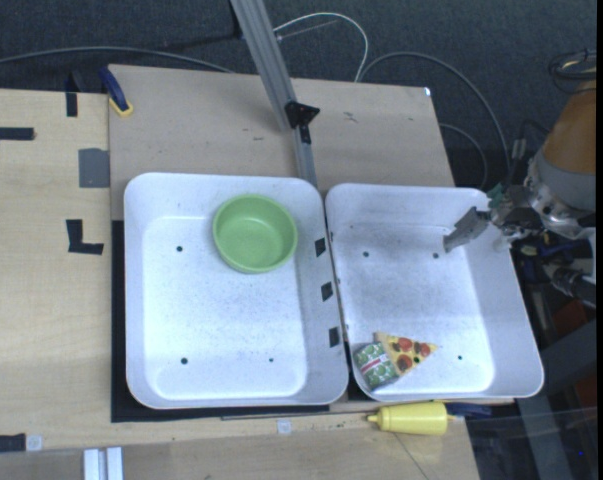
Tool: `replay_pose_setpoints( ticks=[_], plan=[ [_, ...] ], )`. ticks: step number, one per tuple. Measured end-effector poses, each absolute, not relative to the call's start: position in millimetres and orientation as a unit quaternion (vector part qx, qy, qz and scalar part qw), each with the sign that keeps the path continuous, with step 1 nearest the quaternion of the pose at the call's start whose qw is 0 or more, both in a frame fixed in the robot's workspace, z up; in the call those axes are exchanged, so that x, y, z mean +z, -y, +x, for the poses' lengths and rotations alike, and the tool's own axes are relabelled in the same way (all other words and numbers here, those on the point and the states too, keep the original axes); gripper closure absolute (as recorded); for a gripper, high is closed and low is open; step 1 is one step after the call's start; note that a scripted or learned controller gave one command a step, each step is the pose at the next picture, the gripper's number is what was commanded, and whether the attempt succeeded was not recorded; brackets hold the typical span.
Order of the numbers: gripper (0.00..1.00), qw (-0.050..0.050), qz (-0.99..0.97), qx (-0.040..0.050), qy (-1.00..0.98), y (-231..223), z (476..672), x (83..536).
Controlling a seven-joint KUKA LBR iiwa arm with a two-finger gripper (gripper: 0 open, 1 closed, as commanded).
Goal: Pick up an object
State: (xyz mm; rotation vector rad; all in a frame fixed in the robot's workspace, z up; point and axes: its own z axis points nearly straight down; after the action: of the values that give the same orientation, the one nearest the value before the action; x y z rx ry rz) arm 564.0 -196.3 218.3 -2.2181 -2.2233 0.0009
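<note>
Dark carpet and loose cables frame the pale wooden worktop (pixel 41 298), which carries two shallow white bins side by side, with a grey pole slanting down from the top of the frame to the seam between them.

From the one camera above, the left bin (pixel 151 298) holds a green bowl (pixel 255 233) near its upper middle. The right bin (pixel 481 298) holds a toy pizza slice (pixel 409 351) touching a small green-and-red packet (pixel 375 364), both in its lower left corner. A yellow bottle (pixel 414 419) lies on the worktop just below that bin's lower rim.

My hand (pixel 468 229) hangs at the upper right of the right bin, well apart from the slice and packet. Nothing sits in it, and I cannot tell how it is set.

As I judge it, the pick has not begun: every object lies untouched. What is left is to travel to a target, most likely the slice, descend, grip and lift.
</note>
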Motion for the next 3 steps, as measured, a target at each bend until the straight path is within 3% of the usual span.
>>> replay_pose_setpoints(
  ticks=[1,3],
  plan=[
    [0.00,0.001,-0.706,0.0002,0.708,196,564.0,218],
    [0.00,0.003,-0.707,0.0024,0.707,205,555.5,93]
  ],
)
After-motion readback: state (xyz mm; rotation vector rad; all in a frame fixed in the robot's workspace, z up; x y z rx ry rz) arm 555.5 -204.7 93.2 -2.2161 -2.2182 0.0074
